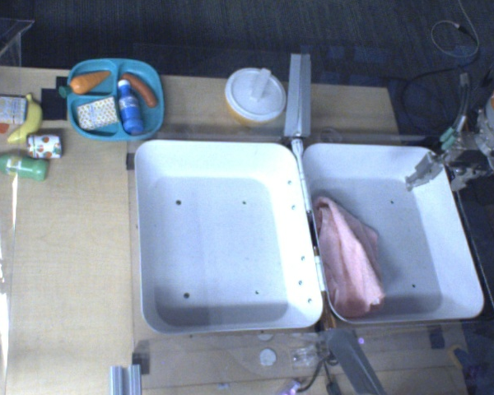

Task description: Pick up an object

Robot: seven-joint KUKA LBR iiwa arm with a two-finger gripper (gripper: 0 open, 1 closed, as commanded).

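Cloth (348, 258), pink and crumpled, lies against the left wall of the right bin (432, 303), untouched. The hand (426, 171) hovers at that bin's upper right corner, well apart from it (fingers too small to judge). Reaching, grasping and lifting all remain.

And there's the pink cloth (348, 257), crumpled into a long, soft heap in the right bin (428, 220). It lies pressed against that bin's left wall, running from about mid-bin down toward the near left corner, where it bunches thickest. Folds and creases run along its length. It rests flat on the bin floor.
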